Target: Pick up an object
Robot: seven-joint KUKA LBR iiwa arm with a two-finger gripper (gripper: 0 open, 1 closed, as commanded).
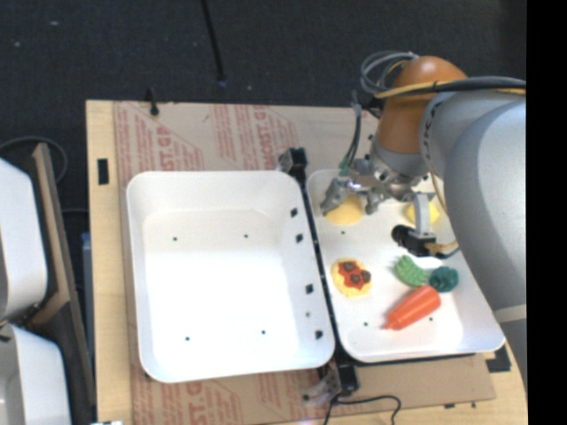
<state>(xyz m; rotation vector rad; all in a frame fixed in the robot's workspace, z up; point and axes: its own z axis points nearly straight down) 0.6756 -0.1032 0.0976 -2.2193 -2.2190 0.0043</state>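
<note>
Nearby, the gripper [354, 197] – grip unclear – crowds a yellow piece [346, 213]; carrot [413, 308] and pizza toy [352, 277] lie apart.

This looks like a robotics lab or test cell. Two shallow white bins [221, 273] sit side by side on a cardboard-covered bench [204, 135], with dark carpet beyond the bench's far edge. A grey industrial arm [478, 158] with an orange band reaches over the right bin [461, 335], which holds toy food, and cables trail behind the bench.

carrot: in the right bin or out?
In. The carrot lies on the floor of the right bin, near its front edge, beside a green toy.
</note>
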